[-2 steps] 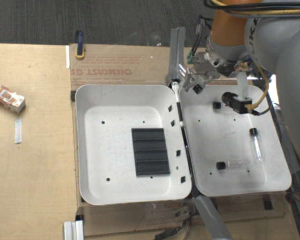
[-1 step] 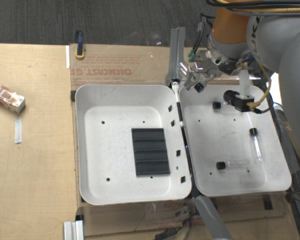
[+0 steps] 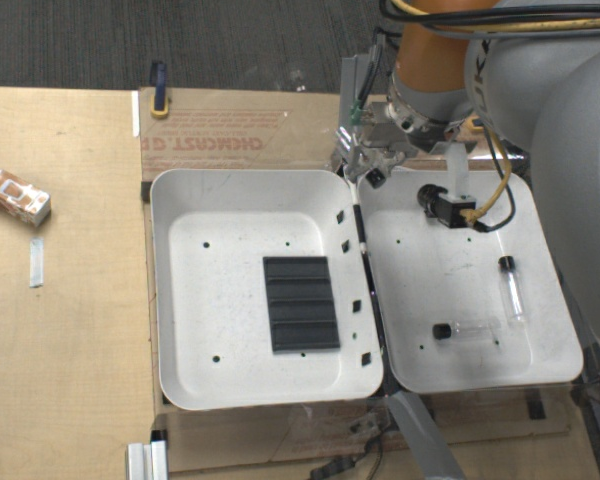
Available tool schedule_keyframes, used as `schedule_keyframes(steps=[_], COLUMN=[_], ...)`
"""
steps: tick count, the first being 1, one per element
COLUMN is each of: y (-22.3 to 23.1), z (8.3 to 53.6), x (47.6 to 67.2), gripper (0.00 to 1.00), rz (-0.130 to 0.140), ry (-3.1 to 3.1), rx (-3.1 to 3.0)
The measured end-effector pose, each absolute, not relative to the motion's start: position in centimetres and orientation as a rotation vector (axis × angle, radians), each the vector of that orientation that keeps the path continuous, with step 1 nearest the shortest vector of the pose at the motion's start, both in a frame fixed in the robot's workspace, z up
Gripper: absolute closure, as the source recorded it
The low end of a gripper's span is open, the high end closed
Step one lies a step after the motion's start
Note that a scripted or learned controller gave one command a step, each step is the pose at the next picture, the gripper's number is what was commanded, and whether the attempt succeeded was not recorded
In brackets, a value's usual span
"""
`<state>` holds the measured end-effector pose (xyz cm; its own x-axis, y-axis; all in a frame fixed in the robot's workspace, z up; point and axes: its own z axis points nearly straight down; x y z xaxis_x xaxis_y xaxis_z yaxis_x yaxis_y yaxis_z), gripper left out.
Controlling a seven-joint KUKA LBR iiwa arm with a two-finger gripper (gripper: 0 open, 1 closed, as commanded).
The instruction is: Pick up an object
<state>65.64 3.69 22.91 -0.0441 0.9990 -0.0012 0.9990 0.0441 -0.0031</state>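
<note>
Nothing lifted yet; the pick remains to be done.
The gripper (image 3: 365, 168) hangs at the far edge where the two bins meet; whether it is spread or pressed together cannot be told. A black ribbed slab (image 3: 301, 304) lies flat in the left bin (image 3: 180, 368); two clear, black-capped tubes (image 3: 510, 286) lie in the right bin (image 3: 540, 368), both smooth white plastic.

Even, bright overhead light, reasonably sharp feed.
I see the white bins (image 3: 180, 298) nearly washed out, with soft shadows along their inner walls. The arm (image 3: 570, 118) close to the lens looks slightly soft, the wooden counter (image 3: 60, 368) evenly lit, and fine detail grainy.
</note>
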Motion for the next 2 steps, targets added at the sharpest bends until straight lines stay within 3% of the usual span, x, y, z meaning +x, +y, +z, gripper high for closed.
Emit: schedule_keyframes(steps=[2], y=[3.55], z=[24.52], x=[65.67], gripper=[1.00], rz=[0.011], ry=[-2.272], rx=[-2.169])
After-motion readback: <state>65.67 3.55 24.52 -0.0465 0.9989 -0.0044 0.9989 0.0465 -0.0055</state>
